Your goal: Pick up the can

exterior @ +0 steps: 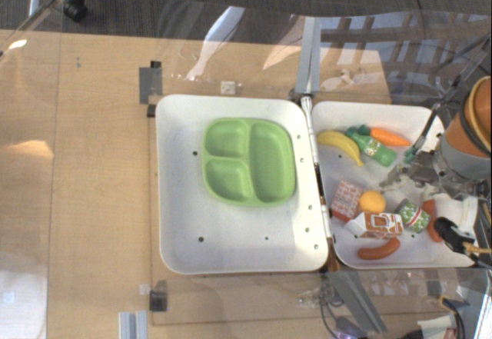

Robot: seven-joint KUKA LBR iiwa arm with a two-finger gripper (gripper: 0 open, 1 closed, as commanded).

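Note:
The can (pixel 415 217), small with a green, white and red label, lies on its side near the front right of the right bin (pixel 344 116). It rests between a milk carton (pixel 379 224) and a red item (pixel 430 211). My gripper (pixel 413 176) hangs over the right bin just behind the can, a short way toward the far wall. The grey arm with its orange band (pixel 478 124) comes in from the right edge.
The right bin also holds a banana (pixel 340 144), a green bottle (pixel 369 144), a carrot (pixel 390 137), a checkered packet (pixel 346 197), an orange (pixel 372 201) and a sausage (pixel 378 250). A green divided plate (pixel 250 161) lies in the left bin (pixel 184 245).

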